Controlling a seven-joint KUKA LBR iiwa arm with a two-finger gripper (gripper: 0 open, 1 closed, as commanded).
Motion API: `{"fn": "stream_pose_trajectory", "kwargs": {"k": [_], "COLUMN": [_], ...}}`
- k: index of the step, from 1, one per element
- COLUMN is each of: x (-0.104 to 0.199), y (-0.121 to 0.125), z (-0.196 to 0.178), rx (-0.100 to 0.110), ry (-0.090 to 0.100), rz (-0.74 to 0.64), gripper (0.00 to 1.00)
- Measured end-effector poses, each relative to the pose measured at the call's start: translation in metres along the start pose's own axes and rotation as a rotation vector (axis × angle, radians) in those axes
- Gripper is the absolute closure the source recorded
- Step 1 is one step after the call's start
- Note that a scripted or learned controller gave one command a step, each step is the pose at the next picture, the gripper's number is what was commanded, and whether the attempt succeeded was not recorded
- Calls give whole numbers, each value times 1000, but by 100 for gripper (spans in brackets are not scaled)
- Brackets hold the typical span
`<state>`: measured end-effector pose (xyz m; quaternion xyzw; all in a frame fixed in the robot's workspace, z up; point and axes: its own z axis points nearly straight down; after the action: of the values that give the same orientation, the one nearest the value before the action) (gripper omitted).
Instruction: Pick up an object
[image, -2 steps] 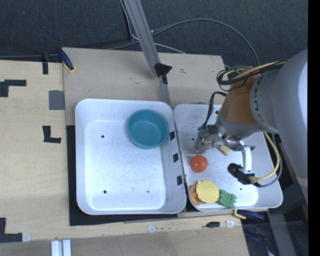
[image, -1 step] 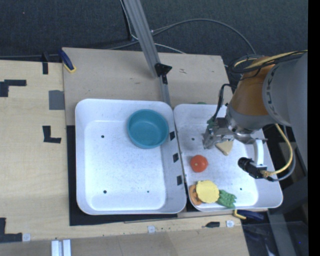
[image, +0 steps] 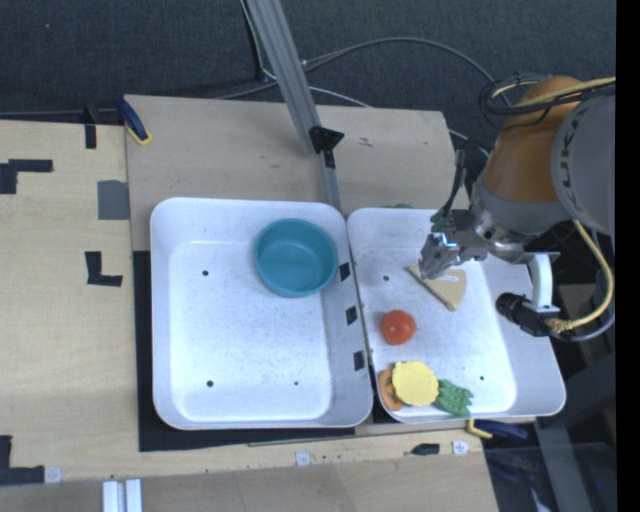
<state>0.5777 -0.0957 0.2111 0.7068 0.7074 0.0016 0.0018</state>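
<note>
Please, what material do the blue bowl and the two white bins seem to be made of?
Blue bowl: probably plastic, uniform colour with a soft sheen. Left bin and right bin: probably moulded plastic, with rounded corners, smooth matte white and dark speckles. The view cannot confirm it.

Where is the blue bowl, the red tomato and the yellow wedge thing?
Blue bowl (image: 295, 257), camera view: middle of its inside.
Red tomato (image: 398, 326), camera view: centre of its top.
Yellow wedge (image: 449, 291), camera view: its wide end, beside the gripper (image: 437, 262).
</note>
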Motion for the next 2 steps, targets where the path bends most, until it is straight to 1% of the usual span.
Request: {"fn": "stream_pose_trajectory", "kwargs": {"k": [1,2], "x": [0,52], "y": [1,3], "z": [-29,-37], "rx": [3,5], "ry": [0,1], "rz": [0,-4], "gripper": [100,100]}}
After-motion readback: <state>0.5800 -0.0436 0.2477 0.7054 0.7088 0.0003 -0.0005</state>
